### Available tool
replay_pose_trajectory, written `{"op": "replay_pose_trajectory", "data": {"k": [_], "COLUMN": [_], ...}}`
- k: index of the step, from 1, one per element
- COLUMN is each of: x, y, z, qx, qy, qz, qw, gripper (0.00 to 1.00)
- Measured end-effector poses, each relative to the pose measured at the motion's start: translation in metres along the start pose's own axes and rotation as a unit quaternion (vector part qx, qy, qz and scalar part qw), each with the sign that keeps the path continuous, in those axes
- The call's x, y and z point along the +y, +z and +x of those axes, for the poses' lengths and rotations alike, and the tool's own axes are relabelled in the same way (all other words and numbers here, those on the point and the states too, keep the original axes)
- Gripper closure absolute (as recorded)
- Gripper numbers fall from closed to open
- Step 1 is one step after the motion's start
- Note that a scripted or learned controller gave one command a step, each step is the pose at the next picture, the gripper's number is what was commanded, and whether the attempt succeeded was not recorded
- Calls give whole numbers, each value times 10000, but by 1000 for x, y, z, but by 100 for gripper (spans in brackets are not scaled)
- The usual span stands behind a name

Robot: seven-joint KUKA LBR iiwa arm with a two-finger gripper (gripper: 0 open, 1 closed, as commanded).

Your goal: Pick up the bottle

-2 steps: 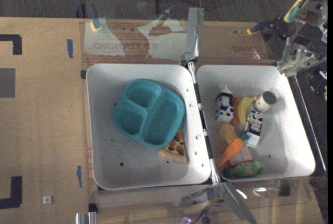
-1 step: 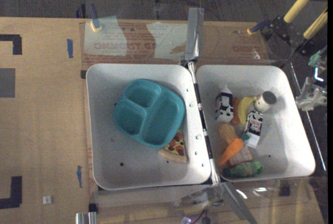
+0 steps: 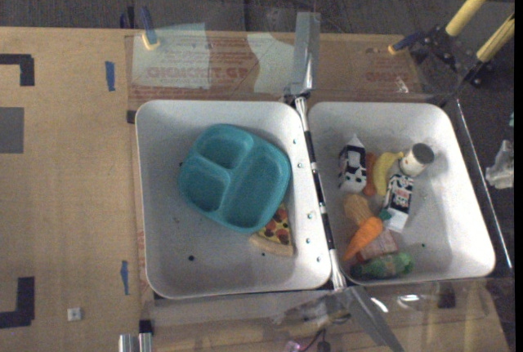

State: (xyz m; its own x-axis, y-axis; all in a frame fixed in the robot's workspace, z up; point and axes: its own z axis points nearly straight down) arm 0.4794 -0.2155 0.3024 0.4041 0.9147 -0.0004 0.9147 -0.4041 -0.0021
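Two shallow white bins side by side on a wooden surface [image 3: 65,179], left bin [image 3: 163,260] with one glossy teal three-compartment tray [image 3: 234,176] and one pizza slice [image 3: 275,234], right bin [image 3: 466,236] holding one cow-patterned bottle [image 3: 400,193] lying mid-bin beside one banana [image 3: 382,169], one carrot [image 3: 364,238], one cow-patterned carton [image 3: 352,162]

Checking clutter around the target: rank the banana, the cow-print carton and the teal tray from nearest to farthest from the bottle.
1. banana: right bin, right beside the bottle.
2. cow-print carton: right bin, just beyond the banana.
3. teal tray: left bin.
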Motion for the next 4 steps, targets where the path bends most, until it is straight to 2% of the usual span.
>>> {"op": "replay_pose_trajectory", "data": {"k": [4], "x": [3], "y": [-40], "z": [0], "qx": [-17], "qy": [-7], "qz": [-42], "qw": [10000], "gripper": [100]}}
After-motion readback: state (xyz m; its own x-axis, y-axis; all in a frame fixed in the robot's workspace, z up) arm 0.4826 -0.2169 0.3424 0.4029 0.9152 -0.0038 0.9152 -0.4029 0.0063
